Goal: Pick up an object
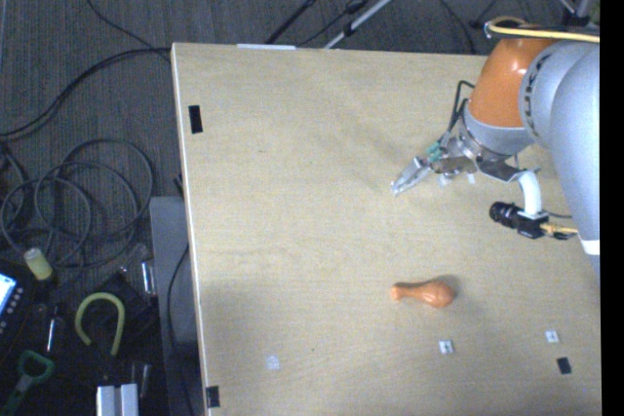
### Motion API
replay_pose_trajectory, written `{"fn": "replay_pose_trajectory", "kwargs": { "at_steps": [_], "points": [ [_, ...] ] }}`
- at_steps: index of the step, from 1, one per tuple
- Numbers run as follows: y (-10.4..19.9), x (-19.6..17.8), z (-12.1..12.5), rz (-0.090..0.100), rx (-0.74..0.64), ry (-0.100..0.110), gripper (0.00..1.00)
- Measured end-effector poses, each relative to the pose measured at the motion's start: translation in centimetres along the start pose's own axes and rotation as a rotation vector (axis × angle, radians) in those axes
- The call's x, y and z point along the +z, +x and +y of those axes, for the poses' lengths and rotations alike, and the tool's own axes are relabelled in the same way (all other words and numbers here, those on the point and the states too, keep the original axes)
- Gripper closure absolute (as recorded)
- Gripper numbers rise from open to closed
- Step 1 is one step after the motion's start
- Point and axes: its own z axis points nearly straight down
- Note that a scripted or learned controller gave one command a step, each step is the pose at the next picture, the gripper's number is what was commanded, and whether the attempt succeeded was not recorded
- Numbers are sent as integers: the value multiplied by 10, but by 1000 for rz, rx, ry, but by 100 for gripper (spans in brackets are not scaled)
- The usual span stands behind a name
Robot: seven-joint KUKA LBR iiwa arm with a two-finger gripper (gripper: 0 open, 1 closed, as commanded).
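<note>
my pincer: over tabletop, nothing between tips, can't tell spread or pressed | orange object: lies apart, nearer camera | grasp not begun

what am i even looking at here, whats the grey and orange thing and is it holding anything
It is one photo from a fixed camera above a workbench, looking down at a slant. The grey and orange thing is a robot arm reaching in from the right. The metal tip at its end is the gripper, its pinching hand, and nothing shows between its fingers. On the pale bench top lies a small orange pear-shaped object, apart from the gripper and nearer the camera. Cables lie on the floor to the left.
</note>
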Motion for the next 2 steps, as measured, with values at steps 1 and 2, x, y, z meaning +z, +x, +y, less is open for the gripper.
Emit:
{"fn": "replay_pose_trajectory", "kwargs": {
  "at_steps": [1,2],
  "points": [
    [55,-1,46,-1,-126,-1,0],
    [55,-10,46,-3,-126,-1,100]
  ]
}}
